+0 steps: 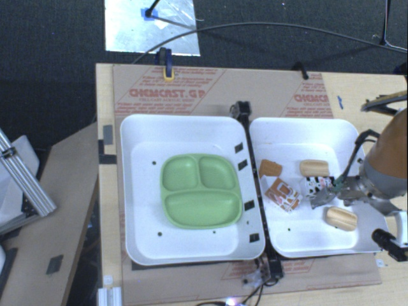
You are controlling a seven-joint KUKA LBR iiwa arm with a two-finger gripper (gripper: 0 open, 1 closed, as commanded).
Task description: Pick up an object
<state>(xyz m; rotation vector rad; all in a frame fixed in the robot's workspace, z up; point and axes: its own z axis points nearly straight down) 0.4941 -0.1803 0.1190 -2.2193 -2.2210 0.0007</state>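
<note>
The right bin [287,132] holds several small items. A tan bread roll [314,167] lies near its back, and a second roll [342,218] lies toward the front right. An orange-brown cracker [270,168] sits by the left wall, with a red-and-white wrapped snack [282,194] just in front of it. A small black-and-white object [313,185] rests in the middle. My gripper [321,197] reaches in from the right and is low over the bin floor, right beside the black-and-white object and between the two rolls.
The left bin [137,171] carries a green divided plate [201,190]. A black divider with clips [252,183] runs between the bins. The arm's body [389,164] covers the right bin's right wall. A cable [352,161] loops above the gripper.
</note>
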